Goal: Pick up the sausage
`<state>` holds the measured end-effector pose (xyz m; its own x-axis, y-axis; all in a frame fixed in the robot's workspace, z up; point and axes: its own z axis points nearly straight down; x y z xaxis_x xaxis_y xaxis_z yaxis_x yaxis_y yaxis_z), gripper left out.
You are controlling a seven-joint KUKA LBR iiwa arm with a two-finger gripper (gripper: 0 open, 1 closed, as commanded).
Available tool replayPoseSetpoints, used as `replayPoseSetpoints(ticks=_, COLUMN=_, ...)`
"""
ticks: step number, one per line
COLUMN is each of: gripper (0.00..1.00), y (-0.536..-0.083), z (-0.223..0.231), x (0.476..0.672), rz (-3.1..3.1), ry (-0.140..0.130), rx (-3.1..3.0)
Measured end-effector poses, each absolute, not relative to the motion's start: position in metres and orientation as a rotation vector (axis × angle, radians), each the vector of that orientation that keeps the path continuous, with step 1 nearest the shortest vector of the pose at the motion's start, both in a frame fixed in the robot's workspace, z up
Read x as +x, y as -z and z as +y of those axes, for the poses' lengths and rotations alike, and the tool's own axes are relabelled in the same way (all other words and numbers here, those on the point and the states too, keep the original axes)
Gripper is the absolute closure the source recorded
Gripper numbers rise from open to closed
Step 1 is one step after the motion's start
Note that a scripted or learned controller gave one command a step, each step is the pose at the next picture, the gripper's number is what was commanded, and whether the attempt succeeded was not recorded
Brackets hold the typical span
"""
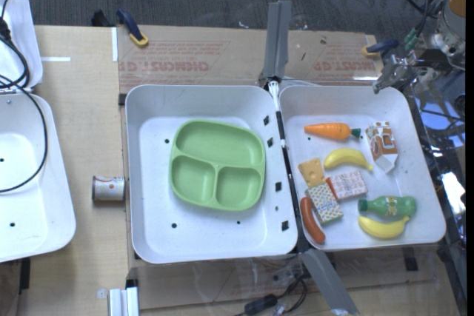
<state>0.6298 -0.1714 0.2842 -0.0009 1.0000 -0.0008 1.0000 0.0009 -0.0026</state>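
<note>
We count two white bins: the left bin (pixel 148 181) and the right bin (pixel 415 159). In the left bin, one green divided plate (pixel 218 164) with three compartments. In the right bin we count nine items:
- one sausage (pixel 312 220)
- one carrot (pixel 328 131)
- two bananas, one near the middle (pixel 348 158) and one at the near edge (pixel 383 227)
- one green bottle (pixel 386 206)
- one cheese wedge (pixel 312 172)
- three small printed packs: one at the far side (pixel 381 145), one in the middle (pixel 346 184), one just beside the sausage (pixel 324 203)

On the bench outside the bins we note one small can (pixel 108 189) and two clamps with blue handles, one far left (pixel 132 28) and one far right (pixel 380 48).
</note>
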Motion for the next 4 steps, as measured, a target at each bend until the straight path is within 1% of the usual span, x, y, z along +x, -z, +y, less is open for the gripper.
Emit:
replayPoseSetpoints(ticks=1, gripper=0.0, y=-0.162, z=-0.168, x=0.651, rz=-2.243, ry=-0.003, rx=-2.198)
replayPoseSetpoints(ticks=2, gripper=0.0, y=-0.13, z=-0.185, x=0.637, rz=-1.704, ry=-0.006, rx=-2.637)
replayPoseSetpoints(ticks=3, gripper=0.0, y=-0.108, z=-0.192, x=0.645, rz=-1.638, ry=0.02, rx=-2.698)
replayPoseSetpoints(ticks=4, gripper=0.0, y=-0.108, z=-0.2, x=0.668, rz=-1.608, ry=0.026, rx=-2.698)
